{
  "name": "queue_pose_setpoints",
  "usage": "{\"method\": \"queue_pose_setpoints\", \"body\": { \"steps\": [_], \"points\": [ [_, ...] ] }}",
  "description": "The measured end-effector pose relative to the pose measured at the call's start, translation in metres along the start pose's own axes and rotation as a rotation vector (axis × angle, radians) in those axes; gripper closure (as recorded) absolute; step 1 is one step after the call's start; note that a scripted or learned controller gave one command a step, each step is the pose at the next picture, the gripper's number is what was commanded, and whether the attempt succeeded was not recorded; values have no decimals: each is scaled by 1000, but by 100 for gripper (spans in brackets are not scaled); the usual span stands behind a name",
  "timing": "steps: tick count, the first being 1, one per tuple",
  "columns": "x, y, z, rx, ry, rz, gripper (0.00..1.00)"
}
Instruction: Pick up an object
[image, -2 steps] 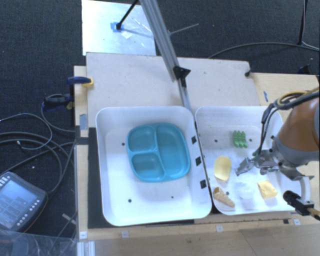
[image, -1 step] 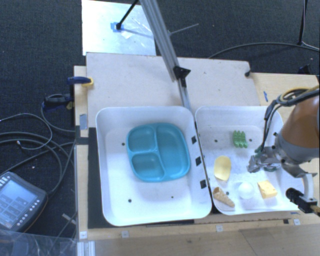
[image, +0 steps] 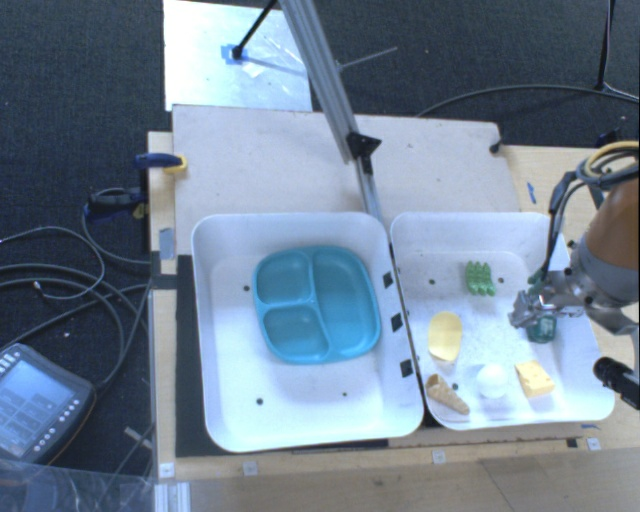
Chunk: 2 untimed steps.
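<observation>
Camera view looks down on the desk with two white bins side by side. Left bin has a teal divided plate sitting roughly in the middle, three compartments.

Right bin is where the loose stuff is. A green ridged block sits toward the back. A yellow chip-shaped piece is closer to the divider between the bins. Along the front edge, going left to right: a tan cone-looking thing, a white ball, and a yellow wedge like a cheese block. The ball sits between the cone and the wedge, and all three are apart from each other.

Arm comes in from the right, and the gripper is down low over the right side of the right bin, just above the yellow wedge and to the right of the green block. There's something small and dark teal at the tip, but I honestly can't make out whether that's an object or part of the tool, so whether it's open, closed or gripping anything I cannot tell. It's too small and blurry.

Also a slanted metal pole crosses the back of the desk, and a handheld control pendant lies on the floor at the left with cables around it.
</observation>
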<state>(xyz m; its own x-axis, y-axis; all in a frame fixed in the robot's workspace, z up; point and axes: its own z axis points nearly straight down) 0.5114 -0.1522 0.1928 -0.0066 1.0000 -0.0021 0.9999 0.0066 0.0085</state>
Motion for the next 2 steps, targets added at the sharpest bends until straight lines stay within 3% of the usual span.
{"method": "queue_pose_setpoints", "body": {
  "steps": [1, 2],
  "points": [
    [-1, 3, -50, 0, 0, 1, 100],
    [47, 17, -44, 5, 3, -4, 100]
  ]
}}
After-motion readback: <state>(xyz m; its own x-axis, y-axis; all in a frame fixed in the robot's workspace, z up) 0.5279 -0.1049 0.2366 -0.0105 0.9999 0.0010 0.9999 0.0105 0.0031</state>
